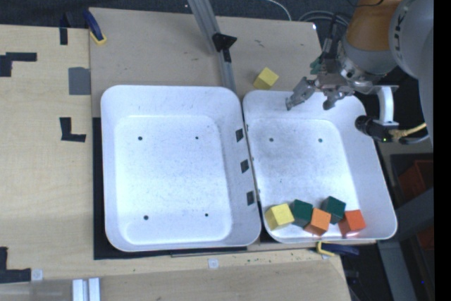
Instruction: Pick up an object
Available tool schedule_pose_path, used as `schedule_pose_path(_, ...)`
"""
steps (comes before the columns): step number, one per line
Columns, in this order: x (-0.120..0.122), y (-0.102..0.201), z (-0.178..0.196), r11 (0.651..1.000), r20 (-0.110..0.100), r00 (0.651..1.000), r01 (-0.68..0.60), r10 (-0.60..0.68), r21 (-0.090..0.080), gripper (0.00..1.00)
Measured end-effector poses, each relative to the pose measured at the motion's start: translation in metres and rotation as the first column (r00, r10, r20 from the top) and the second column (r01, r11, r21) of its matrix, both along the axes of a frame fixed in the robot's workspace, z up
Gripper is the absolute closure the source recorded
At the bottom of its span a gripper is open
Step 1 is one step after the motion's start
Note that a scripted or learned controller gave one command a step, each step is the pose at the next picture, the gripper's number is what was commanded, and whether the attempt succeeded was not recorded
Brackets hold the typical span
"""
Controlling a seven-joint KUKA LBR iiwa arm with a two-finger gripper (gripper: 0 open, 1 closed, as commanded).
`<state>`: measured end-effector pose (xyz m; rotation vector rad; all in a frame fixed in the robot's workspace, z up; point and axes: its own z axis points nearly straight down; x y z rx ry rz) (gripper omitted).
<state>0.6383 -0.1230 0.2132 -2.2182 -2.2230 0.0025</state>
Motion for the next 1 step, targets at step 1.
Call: schedule_pose_path(1,0.0140,0.0155,0.0551,1.000,0.007,1.000,-0.002,0.002,0.000,0.00)
